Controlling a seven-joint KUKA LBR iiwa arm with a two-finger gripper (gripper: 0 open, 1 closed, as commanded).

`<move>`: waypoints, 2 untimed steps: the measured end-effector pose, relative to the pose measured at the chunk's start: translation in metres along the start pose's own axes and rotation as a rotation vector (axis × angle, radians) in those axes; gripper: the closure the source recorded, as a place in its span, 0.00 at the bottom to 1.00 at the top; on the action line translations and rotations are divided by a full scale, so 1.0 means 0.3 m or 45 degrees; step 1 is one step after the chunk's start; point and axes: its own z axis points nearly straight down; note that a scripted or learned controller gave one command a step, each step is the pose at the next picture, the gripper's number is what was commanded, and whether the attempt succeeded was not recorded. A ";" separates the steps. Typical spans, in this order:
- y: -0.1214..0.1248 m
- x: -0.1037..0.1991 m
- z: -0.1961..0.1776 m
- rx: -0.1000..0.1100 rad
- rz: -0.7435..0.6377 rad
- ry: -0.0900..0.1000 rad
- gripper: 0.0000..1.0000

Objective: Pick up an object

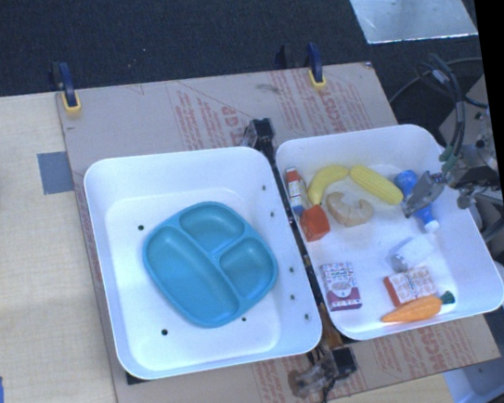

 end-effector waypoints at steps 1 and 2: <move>0.145 0.004 0.307 0.002 -0.002 -0.001 0.00; 0.340 -0.124 0.507 -0.008 -0.003 0.000 0.00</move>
